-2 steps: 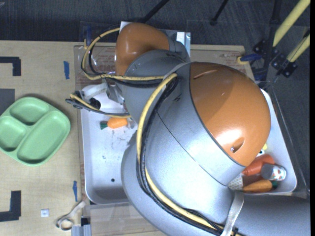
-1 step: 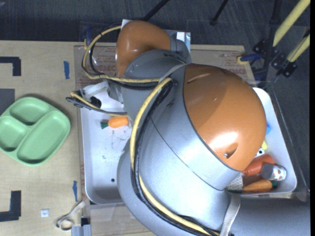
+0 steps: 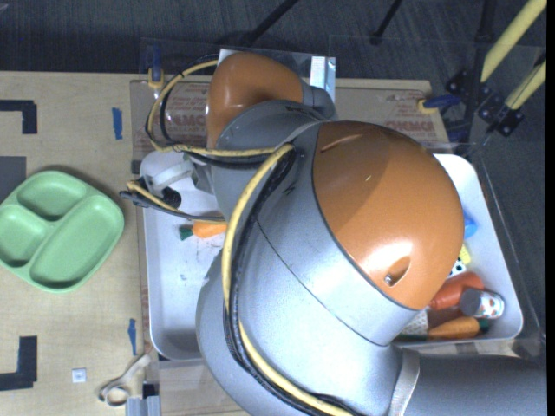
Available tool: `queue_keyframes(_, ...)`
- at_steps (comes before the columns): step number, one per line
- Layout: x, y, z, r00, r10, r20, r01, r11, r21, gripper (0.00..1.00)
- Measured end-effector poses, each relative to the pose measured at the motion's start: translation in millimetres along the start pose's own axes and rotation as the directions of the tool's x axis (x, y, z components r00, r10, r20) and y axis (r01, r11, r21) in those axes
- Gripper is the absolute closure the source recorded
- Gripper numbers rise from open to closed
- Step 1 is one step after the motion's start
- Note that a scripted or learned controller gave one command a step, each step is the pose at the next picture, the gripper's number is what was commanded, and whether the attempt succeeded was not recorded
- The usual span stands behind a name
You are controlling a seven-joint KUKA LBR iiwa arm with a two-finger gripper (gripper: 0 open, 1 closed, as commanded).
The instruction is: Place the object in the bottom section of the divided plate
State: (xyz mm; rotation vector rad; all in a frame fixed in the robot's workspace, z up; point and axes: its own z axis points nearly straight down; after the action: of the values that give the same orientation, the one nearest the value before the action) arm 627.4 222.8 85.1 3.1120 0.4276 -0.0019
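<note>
That huge grey arm [image 3: 347, 276] is hunched over the left bin [image 3: 160, 319], hiding its claw so I honestly can't tell its state, and the little orange piece [image 3: 208, 229], well right of the green divided plate [image 3: 59, 230], could easily get missed.

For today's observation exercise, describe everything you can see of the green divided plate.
The green divided plate is pale green, smooth and plastic-looking, with rounded corners and a raised rim. Ridges split it into three sections: two smaller ones toward the top and left, one large one toward the bottom right. It lies flat on the tan bench, left of the white bin, apart from it. Nothing lies in it.
</note>
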Motion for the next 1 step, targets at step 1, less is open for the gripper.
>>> queue_keyframes(1, -12.6, -3.8, -0.5, 0.999, -0.052, 0.000, 0.052, 0.999, -0.002, 1.00)
